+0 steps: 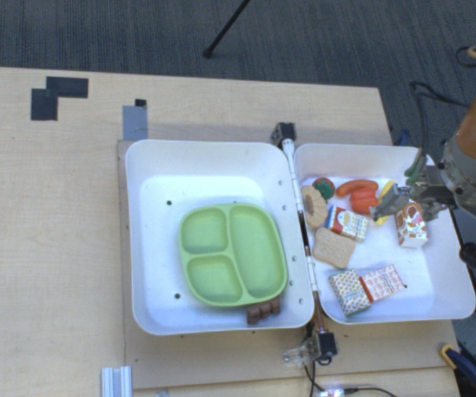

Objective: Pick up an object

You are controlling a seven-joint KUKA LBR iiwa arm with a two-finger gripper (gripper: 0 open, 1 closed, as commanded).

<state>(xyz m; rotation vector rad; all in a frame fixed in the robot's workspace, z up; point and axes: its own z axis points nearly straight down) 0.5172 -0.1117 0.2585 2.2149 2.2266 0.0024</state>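
Though near end effector (392, 201) — carton (411, 226) apart

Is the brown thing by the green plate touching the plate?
Touching. The camera view shows the brown thing tucked against the plate's lower rim, with no white bin floor between them.

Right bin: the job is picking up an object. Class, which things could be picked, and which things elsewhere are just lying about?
Could be picked: cracker, small carton, patterned packet, tomato.

Lying about: green tray, brown piece, both in the left bin.
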